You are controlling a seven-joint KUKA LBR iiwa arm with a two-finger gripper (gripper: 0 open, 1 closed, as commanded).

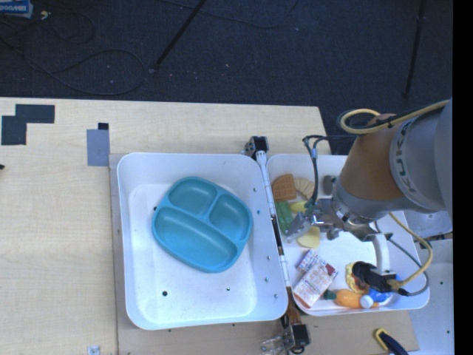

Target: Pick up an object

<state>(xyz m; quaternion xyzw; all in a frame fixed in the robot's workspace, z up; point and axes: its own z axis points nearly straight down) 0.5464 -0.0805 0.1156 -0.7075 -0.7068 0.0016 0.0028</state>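
Nearest, low in the right shallow white bin (414, 302): orange carrot-shaped toy (346, 298) beside a red-and-white printed packet (315, 278). Farther in, above that packet, the two-finger gripper (319, 224), grip state impossible to tell, over small yellow pieces. Left of the packet, a blue divided plastic plate (201, 222).

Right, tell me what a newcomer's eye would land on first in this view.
First, the bright blue divided plate, lying alone in the left bin. Next, the grey and orange arm reaching in from the right, low over the right bin. Under and around it lies a clutter of small things, among them a waffle-patterned piece near the top and a red and white packet near the bottom.
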